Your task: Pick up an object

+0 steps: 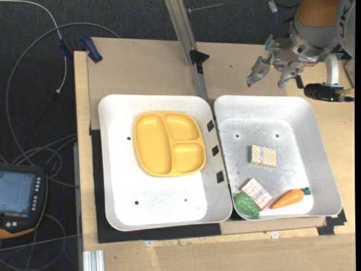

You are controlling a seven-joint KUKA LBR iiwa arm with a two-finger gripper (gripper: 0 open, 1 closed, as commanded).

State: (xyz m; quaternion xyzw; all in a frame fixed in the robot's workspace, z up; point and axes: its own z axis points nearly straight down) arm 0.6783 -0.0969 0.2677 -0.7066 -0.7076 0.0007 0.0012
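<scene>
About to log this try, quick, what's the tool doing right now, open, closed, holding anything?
Tool: open, holding nothing, above the bench behind the right bin.

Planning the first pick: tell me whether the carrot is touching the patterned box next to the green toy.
Apart. The camera view shows white bin floor between the carrot and the patterned box; that box rests against the green toy.

light: you get bright, even overhead lighting | shadows: soft and short, a thin dark line under the white bins | glare: mild washout on the bin floors, speckle still readable | focus: sharp across the bench | noise: slight grain on the dark floor | distortion: you'll see little bending at edges
</scene>
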